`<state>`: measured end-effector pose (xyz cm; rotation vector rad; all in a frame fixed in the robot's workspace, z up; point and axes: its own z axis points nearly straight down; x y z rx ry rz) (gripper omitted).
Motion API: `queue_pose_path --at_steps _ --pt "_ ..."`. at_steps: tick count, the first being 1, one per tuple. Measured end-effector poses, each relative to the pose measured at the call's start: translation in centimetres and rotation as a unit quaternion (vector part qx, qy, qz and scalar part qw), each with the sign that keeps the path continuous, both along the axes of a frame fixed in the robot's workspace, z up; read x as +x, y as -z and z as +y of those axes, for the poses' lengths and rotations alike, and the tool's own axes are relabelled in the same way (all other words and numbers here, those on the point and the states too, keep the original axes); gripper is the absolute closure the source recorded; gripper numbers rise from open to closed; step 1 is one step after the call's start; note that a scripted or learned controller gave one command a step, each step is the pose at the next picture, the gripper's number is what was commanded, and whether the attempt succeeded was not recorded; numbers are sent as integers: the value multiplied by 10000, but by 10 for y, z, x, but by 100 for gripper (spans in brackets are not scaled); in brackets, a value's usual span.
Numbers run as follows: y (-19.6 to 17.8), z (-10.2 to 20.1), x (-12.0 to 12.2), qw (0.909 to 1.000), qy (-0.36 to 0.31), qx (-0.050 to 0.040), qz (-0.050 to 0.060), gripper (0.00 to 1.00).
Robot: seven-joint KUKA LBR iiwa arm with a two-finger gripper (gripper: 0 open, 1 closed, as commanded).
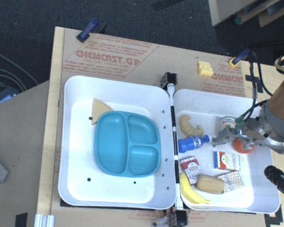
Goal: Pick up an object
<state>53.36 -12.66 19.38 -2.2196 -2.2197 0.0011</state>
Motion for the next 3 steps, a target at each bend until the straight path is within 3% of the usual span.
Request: queue_pose_path --at_steps 1,2,3 --pt "109 -8 35 10000 1 -5 -7 0" --pt "109 22 102 10000 -4 -6 -17 0" --pt "109 35 133 10000 -5 -10 -19 0"
